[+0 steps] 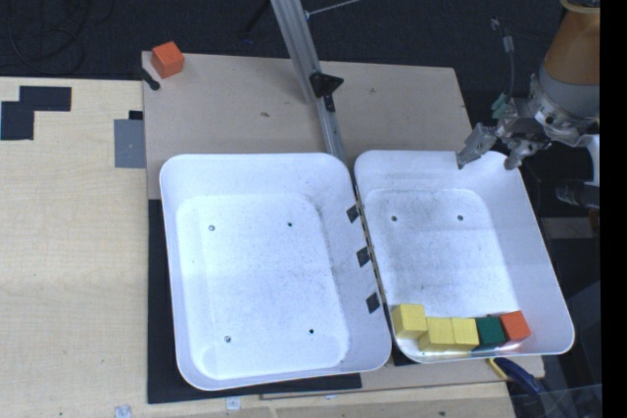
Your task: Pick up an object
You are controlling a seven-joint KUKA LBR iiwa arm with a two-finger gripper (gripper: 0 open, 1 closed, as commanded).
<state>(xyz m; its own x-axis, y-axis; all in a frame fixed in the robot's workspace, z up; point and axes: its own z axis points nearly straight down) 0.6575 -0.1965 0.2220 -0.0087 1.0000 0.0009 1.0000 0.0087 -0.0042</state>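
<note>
The gripper (492, 149) hung over the far right corner of the right bin (549, 279), its two fingers spread apart with nothing between them. The blocks lay well apart from it in that bin's near edge, in a row: two yellow blocks (431, 326), a green block (491, 331) and an orange block (515, 325), each touching the next as far as the slant allowed. The left bin (176, 210) sat just beside. Another orange cube (168, 59) rested on the bench (235, 103), far left.
</note>
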